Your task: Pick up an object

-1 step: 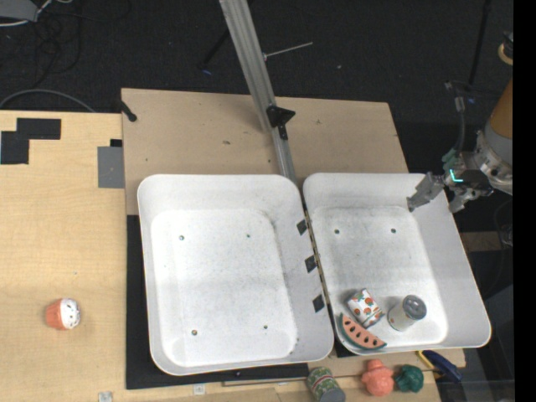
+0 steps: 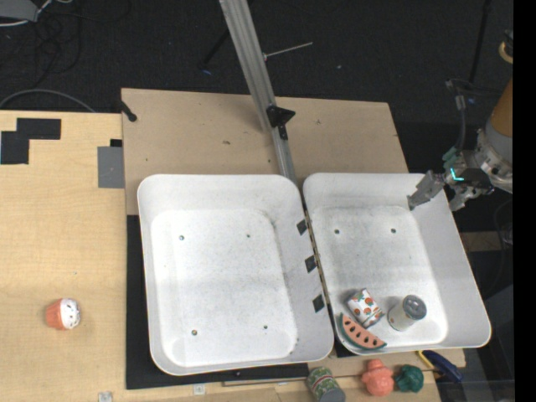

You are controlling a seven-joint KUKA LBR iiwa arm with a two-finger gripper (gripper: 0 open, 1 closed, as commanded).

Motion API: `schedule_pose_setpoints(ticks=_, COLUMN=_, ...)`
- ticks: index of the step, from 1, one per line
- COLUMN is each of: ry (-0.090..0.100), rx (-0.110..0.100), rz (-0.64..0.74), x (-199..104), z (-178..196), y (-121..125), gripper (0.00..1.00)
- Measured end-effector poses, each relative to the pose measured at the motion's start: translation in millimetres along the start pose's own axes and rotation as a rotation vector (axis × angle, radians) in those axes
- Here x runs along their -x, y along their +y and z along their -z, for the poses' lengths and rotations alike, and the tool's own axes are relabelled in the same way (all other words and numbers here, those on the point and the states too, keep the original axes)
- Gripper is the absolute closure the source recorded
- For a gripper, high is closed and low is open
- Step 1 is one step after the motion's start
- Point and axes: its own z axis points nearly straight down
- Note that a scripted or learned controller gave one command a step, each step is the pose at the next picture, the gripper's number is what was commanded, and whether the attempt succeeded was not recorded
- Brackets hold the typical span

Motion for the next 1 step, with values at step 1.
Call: schedule_pose_setpoints(ticks=1, ry=0.002, rx=-0.006, rz=-0.003, x=0.9, z=-64.3, y=0.2, gripper=0.00)
